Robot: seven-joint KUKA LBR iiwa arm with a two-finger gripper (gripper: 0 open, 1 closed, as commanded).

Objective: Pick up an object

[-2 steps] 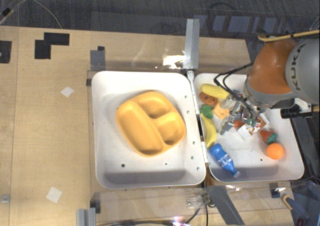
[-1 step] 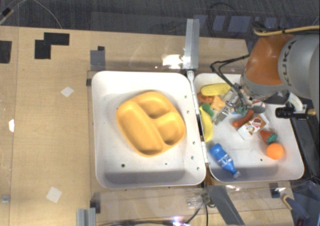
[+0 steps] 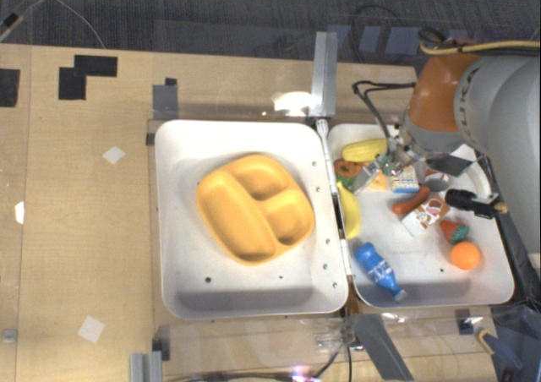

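My gripper point(image 3: 374, 171) is low in the upper left of the right bin point(image 3: 499, 287), under the orange-banded wrist. It hangs over a tight cluster: a yellow corn-like piece point(image 3: 363, 150) just behind it, a small brown and green item point(image 3: 345, 169) to its left, and a small white and blue carton point(image 3: 405, 179) to its right. I cannot make out whether anything is between its tips. A banana point(image 3: 349, 213) lies along the bin's left wall, just in front of the gripper.
Also in the right bin are a red sausage point(image 3: 412, 200), a white carton point(image 3: 425, 216), a small red and green item point(image 3: 453, 231), an orange ball point(image 3: 464, 255) and a blue bottle point(image 3: 377, 270). A yellow divided plate point(image 3: 254, 207) sits in the left bin point(image 3: 182, 287).
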